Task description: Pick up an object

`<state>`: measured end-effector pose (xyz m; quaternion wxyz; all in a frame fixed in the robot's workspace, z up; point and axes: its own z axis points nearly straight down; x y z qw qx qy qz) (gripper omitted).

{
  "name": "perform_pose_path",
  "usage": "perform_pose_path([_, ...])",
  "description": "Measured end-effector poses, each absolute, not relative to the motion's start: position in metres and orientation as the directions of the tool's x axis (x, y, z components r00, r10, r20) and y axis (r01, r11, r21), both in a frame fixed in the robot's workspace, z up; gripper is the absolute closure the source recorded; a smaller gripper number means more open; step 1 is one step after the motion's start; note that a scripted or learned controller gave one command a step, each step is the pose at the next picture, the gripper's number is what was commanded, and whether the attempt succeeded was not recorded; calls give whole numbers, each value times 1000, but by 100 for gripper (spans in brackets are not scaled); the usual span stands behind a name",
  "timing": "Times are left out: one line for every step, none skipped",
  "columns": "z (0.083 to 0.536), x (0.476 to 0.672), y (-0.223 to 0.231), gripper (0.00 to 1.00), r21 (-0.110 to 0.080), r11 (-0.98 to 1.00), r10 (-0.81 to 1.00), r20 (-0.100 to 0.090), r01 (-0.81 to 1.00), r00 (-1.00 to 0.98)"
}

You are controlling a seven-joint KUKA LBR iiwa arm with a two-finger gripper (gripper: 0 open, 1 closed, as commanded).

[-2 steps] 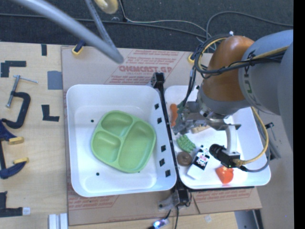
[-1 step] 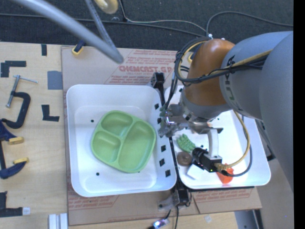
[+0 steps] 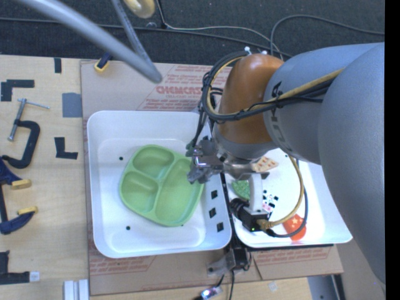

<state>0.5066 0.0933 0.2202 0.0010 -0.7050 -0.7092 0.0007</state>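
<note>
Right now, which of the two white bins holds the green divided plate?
The left bin; the green divided plate lies in it, while the right bin holds small items.

Light wooden counter [image 3: 44, 186] w/ black tape marks on its left part. Flat brown cardboard sheet w/ red print [image 3: 178, 89] lies on it, under the bins. Black C-clamp w/ silver screw [image 3: 24, 139] sits at left edge; blue clamp handles w/ yellow tips [image 3: 14, 214] below it. Dark carpet-like floor [image 3: 206, 11] along top, crossed by thin black cables [image 3: 300, 22]. Even, soft light.
</note>
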Motion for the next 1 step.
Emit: perform_pose_path([220, 507, 91, 0, -3, 3, 1000, 0, 1000, -3])
